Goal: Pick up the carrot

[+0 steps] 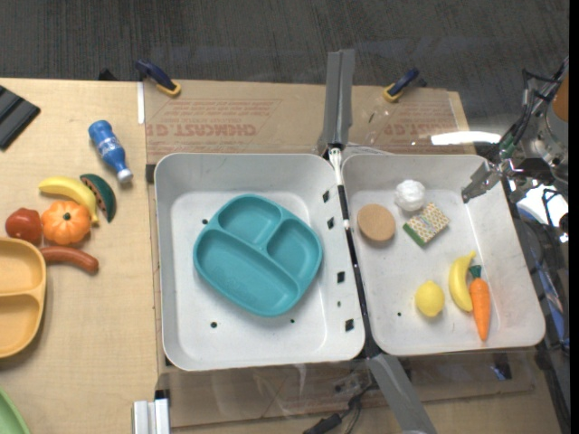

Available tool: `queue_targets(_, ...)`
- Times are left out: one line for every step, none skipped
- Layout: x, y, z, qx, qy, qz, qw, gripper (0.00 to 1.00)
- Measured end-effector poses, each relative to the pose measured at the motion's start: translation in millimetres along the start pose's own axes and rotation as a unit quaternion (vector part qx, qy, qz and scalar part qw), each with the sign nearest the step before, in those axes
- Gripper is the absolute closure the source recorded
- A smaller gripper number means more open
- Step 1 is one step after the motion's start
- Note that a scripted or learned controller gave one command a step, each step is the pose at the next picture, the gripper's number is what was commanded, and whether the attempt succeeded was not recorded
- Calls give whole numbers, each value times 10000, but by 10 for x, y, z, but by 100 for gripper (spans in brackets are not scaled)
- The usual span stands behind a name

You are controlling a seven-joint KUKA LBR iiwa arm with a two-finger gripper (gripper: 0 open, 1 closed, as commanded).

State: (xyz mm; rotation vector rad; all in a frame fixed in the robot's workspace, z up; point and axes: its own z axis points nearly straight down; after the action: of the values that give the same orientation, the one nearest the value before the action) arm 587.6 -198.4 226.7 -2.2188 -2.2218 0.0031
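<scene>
The orange carrot (480, 308) with a green top lies lengthwise in the right bin (507, 337), near its front right corner. It touches a yellow banana (461, 283) on its left. My gripper (482, 181) hangs at the bin's far right edge, well behind the carrot and apart from it, with nothing seen in it. The rest of the arm leaves the view to the right.
The right bin also holds a lemon (430, 298), a brown round biscuit (376, 222), a speckled green-edged square (426, 224) and a small white object (410, 193). A teal divided plate (259, 254) fills the left bin (172, 333). Toy fruit, a sausage and a blue bottle (109, 151) lie on the bench at left.
</scene>
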Motion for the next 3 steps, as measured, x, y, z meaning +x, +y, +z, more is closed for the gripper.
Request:
queue_targets(-235, -541, 810, -1, 4, 61, 10000, 0)
queue_targets(-18, -810, 1361, 1, 4, 90, 10000, 0)
queue_targets(-22, -799, 1261, -11, 2, 97, 10000, 100)
